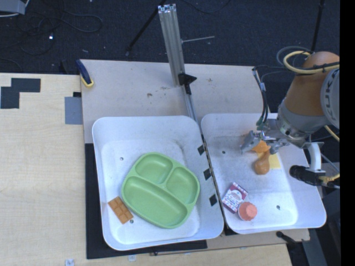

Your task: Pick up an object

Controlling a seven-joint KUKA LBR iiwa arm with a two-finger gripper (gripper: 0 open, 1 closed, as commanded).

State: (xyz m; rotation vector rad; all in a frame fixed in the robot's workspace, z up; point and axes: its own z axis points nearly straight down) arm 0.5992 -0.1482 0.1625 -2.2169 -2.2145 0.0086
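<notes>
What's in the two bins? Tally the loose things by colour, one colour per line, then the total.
Green: 1, the divided plate
Orange or brown: 4, the waffle-like piece, the pear-shaped item, the round item, the orange piece at the gripper
Red and white: 1, the packet
Total: 6

From my seat, the hand hides the top of the orange piece beneath it, so I cannot tell how its fingers stand. The small packet bears print too small to read. The arm runs off the right edge.
</notes>
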